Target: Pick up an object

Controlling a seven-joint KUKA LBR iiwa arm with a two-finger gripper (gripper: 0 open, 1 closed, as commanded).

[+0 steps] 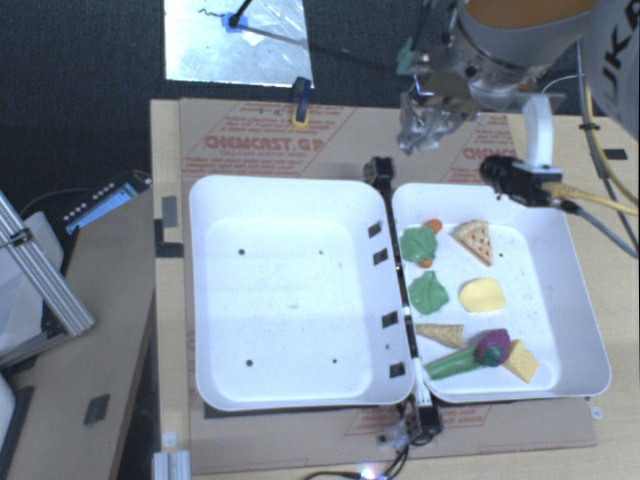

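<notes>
My gripper (pixel 428 133) hangs high above the far edge of the right bin (pixel 575 298), with nothing seen between its fingers. Below it in that bin lie several toy foods: a green piece with an orange tip (pixel 419 244), a pizza slice (pixel 475 241), a green leaf (pixel 429 292), a yellow round piece (pixel 481 295), a tan wedge (pixel 439 334), a purple and green vegetable (pixel 474 356) and a yellow cheese wedge (pixel 521 362).
The left bin (pixel 290 293) lies beside the right one, joined by a black clip strip (pixel 392 268). Both sit on a cardboard sheet (pixel 270 138). A shiny foil square (pixel 238 26) lies at the back left.
</notes>
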